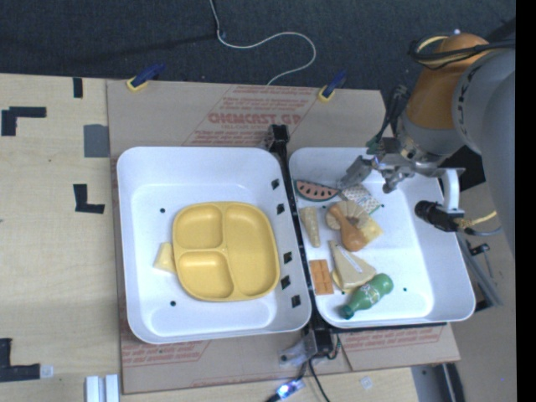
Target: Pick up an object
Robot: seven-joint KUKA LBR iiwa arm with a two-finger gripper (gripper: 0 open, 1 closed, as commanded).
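My gripper (373,177) hangs over the back of the right bin (444,287), its two fingers spread apart with nothing between them, so it is open. Just below and left of it lie a watermelon slice (316,192) and a grey speckled piece (357,198). Further toward the front are a brown pear-shaped item (352,234), a pale stick (311,224), a cheese wedge (352,266), an orange cracker (321,275) and a green bottle (366,296) on its side.
The left bin (142,191) holds a yellow divided plate (226,249) with a pale yellow wedge (163,258) tucked at its left edge. The grey arm with its orange band (448,78) comes in from the upper right. A black fitting (435,214) sticks out over the right bin's right side.
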